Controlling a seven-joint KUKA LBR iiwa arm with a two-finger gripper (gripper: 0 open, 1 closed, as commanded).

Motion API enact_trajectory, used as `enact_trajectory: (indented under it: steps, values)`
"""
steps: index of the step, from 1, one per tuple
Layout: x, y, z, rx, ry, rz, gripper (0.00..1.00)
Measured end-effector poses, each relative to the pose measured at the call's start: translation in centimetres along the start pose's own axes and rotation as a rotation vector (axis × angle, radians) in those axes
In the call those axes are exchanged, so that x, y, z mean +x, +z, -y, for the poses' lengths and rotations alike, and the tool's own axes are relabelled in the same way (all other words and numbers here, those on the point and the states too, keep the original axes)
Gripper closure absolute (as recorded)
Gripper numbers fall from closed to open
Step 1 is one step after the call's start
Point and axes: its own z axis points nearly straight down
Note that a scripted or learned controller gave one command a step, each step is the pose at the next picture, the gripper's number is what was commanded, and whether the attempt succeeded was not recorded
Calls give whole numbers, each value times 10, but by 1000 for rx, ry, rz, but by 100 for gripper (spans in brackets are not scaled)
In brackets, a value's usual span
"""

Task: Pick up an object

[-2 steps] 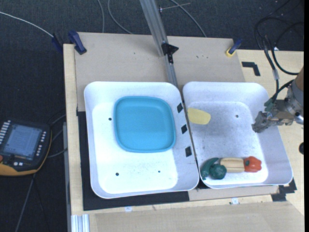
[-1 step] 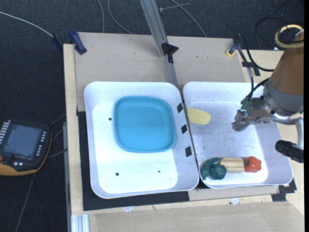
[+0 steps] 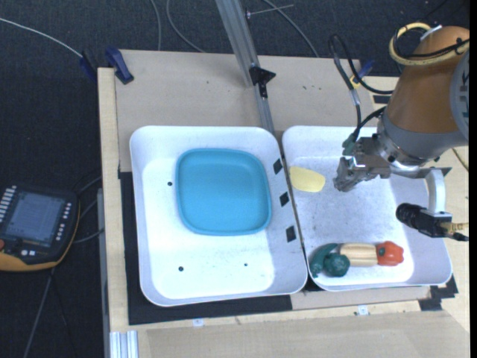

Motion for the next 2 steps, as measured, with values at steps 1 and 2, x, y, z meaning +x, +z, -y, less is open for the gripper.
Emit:
enact_trajectory:
  steps: [1,2]
  values:
    - [59,1,-7,1,0,0,100]
    - [109,12,-16,2,1,0,100]
